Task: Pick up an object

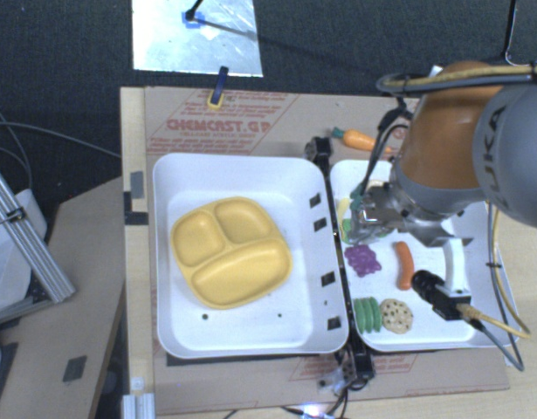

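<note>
Camera view: the grey arm with its orange band reaches in from the right and hangs over the right shallow white plastic bin [383,342], its gripper [366,218] low near that bin's left wall. Whether its fingers are open or shut cannot be told, since the wrist hides them from above, and nothing is seen held between them.

The candidates for picking lie scattered in this bin, probably so that each can be reached singly: a knobbly purple toy grape bunch [362,258] just below the gripper, a smooth orange toy sausage [403,264], a ribbed green toy bean pod [367,313], a round speckled toy cookie [395,315], and an orange toy carrot [361,139] at the far rim.

The left white bin [189,339] carries a glossy yellow three-compartment plastic plate [230,251], lying flat, apart from the toys.
</note>
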Available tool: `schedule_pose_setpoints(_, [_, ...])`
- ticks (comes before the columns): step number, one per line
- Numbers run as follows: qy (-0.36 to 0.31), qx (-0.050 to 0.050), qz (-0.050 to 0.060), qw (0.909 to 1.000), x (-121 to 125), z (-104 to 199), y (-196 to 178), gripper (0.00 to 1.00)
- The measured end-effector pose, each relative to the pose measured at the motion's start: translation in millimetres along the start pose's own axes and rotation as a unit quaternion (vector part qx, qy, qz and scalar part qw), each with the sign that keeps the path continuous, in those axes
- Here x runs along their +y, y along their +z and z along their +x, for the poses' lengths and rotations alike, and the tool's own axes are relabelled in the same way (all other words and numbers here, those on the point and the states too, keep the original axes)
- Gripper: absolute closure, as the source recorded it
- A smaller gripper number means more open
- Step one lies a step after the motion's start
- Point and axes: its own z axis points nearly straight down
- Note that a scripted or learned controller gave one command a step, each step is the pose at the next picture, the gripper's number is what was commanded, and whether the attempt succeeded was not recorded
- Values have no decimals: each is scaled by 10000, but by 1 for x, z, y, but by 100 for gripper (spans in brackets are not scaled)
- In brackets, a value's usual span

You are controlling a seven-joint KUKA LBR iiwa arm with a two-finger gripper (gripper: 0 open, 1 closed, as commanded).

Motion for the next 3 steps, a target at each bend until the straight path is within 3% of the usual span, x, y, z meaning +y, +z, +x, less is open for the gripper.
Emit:
schedule_pose_setpoints(1, [64, -28, -6, 10000, -22, -70, -32, 100])
schedule_pose_setpoints(2, [1, -5, 64, 10000, -15, -12, 81, 100])
schedule_pose_setpoints(3, [-23, 2, -30, 10000, 35, 55, 16, 100])
